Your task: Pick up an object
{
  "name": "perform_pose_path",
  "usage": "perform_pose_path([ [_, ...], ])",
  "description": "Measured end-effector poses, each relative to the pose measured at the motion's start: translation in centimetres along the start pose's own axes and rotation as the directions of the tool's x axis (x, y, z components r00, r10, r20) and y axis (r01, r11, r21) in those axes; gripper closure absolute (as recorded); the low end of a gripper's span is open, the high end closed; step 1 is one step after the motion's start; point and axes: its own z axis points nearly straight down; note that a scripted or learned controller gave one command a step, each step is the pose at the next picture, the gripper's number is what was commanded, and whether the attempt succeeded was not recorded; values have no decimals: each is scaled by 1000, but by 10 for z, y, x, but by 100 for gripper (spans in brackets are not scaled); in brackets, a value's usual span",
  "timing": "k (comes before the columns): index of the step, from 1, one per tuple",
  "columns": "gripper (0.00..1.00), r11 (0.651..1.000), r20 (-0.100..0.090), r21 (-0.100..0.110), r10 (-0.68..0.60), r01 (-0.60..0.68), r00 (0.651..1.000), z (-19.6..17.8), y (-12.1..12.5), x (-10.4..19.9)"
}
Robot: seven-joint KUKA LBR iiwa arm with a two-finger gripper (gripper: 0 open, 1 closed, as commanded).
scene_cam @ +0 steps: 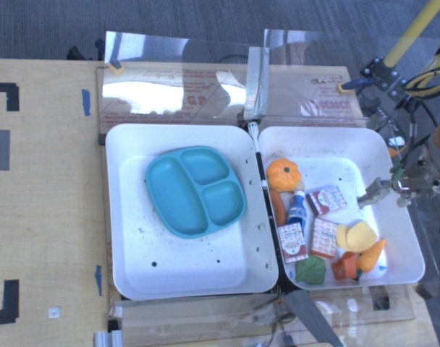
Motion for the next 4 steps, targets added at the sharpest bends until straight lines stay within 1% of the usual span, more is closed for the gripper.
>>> perform_pose_path([
  [1,0,996,1,-1,94,-94,996,36,56,50],
  [2,0,983,3,-4,185,-185,983,16,74,38],
  [3,100,983,4,-2,184,-184,983,8,74,38],
  [4,0,983,4,-1,184,-184,983,9,74,39],
])
